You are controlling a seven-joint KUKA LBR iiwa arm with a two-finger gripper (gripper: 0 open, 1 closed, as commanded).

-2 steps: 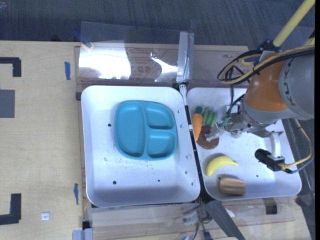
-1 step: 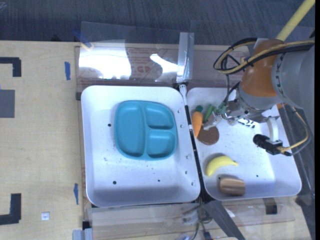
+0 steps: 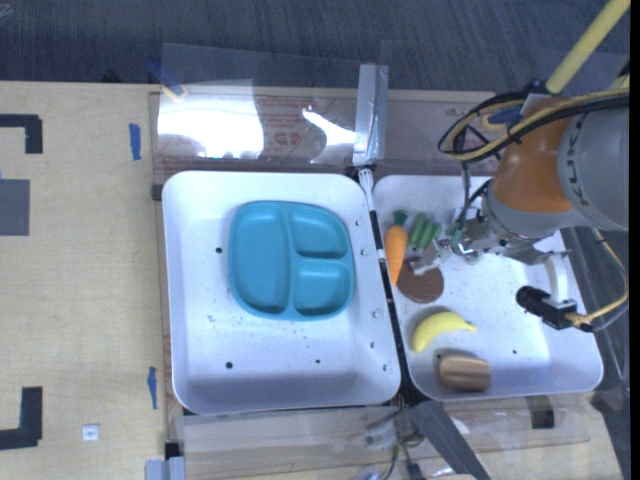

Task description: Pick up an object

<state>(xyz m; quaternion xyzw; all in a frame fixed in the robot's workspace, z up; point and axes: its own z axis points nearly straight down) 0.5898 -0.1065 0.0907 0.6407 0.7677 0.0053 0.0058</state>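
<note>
The arm reaches in over the right bin (image 3: 575,368), its hand (image 3: 440,253) low among the carrot (image 3: 395,251), a green vegetable (image 3: 424,231) and a brown disc (image 3: 421,285). I cannot tell how the hand is set. A banana (image 3: 440,327) and wooden block (image 3: 464,371) lie nearer the front. A blue divided plate (image 3: 291,259) sits in the left bin (image 3: 200,348).

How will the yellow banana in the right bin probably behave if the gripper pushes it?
The banana looks like smooth, rigid plastic, so it would probably slide rather than bend. Its curved shape suggests it may pivot or rock. It lies close to the brown block, which might stop it.
</note>
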